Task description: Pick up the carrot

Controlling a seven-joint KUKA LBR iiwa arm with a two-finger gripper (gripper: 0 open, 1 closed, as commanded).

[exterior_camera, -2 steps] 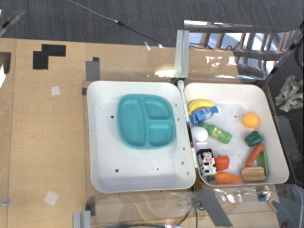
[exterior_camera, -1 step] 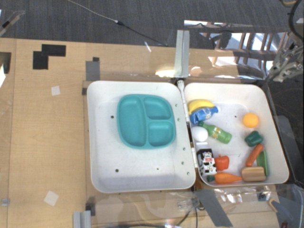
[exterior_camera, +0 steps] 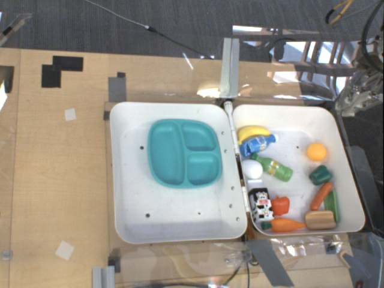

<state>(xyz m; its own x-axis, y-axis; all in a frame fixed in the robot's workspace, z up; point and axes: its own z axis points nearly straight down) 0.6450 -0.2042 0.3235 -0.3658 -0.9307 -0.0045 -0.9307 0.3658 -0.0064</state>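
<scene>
In the right bin [exterior_camera: 345, 138], against its near wall, a carrot [exterior_camera: 288, 225], lying flat. Long axis almost level across the view, parallel to that near wall; thick end toward the left, thin tip toward the right. Touching or nearly touching a small black-and-white carton [exterior_camera: 260, 204] at its thick end, with a red lump [exterior_camera: 281, 205] just above and a tan loaf [exterior_camera: 320, 219] just off its tip. Beside the loaf, a reddish-orange stick [exterior_camera: 321, 195] on a slant and a dark green stick [exterior_camera: 332, 204] alongside it.

Farther back in the same bin: a banana [exterior_camera: 252, 131], a blue packet [exterior_camera: 259, 144], a green bottle [exterior_camera: 273, 167], a white egg [exterior_camera: 252, 170], an orange ball [exterior_camera: 317, 152] and a dark green pepper [exterior_camera: 320, 174].

In the left bin [exterior_camera: 129, 161], a teal divided plate [exterior_camera: 183, 152], well apart from the carrot.

At the upper right, past the far right corner of the right bin, grey machinery taken for the gripper [exterior_camera: 355, 96]. Too small and cluttered to tell whether open or closed. Nothing orange seen at it. Well apart from the carrot: up at the far right corner, with the carrot down at the near wall, below and to the left in the view, and the ball, the pepper and the slanted stick between.
</scene>
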